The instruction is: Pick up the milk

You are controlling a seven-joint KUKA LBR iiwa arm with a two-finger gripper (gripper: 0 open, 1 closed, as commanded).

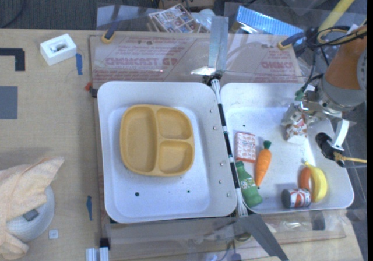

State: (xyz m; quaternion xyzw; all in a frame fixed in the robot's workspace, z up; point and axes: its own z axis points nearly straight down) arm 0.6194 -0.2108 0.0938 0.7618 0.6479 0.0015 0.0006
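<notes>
Your gripper (298, 115) hangs over the right bin (274, 204), fingers seemingly closed on the milk (295, 126), lifting it clear.

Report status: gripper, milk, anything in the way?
Gripper at the right bin's far side, directly over the milk carton. Grasp unconfirmed. Carrot and banana lie apart from it, nothing blocking.

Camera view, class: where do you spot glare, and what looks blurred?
Camera view: glare on the clear plastic panels behind the bins, brightest near the metal strip; the gripper and the milk carton beneath it look smeared; the yellow divided plate is sharp, evenly lit.
</notes>
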